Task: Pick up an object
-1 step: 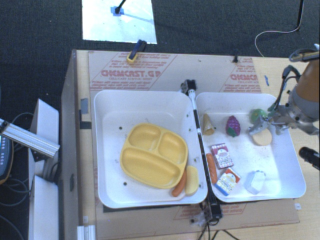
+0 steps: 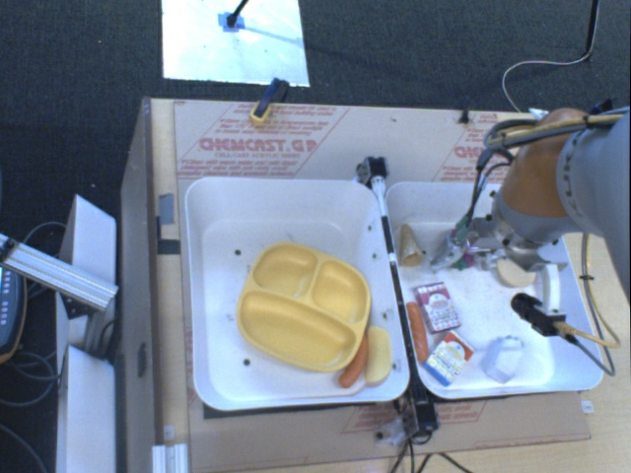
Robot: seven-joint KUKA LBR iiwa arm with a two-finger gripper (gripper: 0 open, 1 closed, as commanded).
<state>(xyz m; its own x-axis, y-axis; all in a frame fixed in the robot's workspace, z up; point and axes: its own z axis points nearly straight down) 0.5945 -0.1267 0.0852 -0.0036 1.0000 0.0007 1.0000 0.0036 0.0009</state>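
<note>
Presently, right bin point(image 2: 592, 368), contents: a small red-and-white carton point(image 2: 438, 306) lying flat near the bin's middle; an orange sausage-shaped piece point(image 2: 417, 330) at the carton's 8 o'clock, along the left wall; a colourful packet point(image 2: 449, 357) at the carton's 6 o'clock, near the front wall; a pale, translucent lump point(image 2: 502, 359) at its 4 o'clock, hard to identify; a cream cone-like piece point(image 2: 409, 246) at its 11 o'clock, close to the dividing wall.

Gripper point(image 2: 463, 254): low over the bin's rear half, at the carton's 1 o'clock and apart from it, with the cone-like piece just to its 9 o'clock. Its tip is a blur of grey and faint colour; whether the jaws are apart or together cannot be told, and nothing can be seen clamped between them. The arm's orange band point(image 2: 537, 170) and grey body cover the bin's rear right corner. A black fitting on a white bracket point(image 2: 540, 311) hangs over the floor at the carton's 3 o'clock.

Left bin point(image 2: 212, 294): a yellow divided tray point(image 2: 304, 305) at centre; a second orange sausage point(image 2: 355, 361) and a yellow wedge point(image 2: 379, 353) at the tray's 5 o'clock, against the dividing wall.

Open room: bare floor between the carton and the black fitting; the left bin's rear and left margins are bare.
</note>
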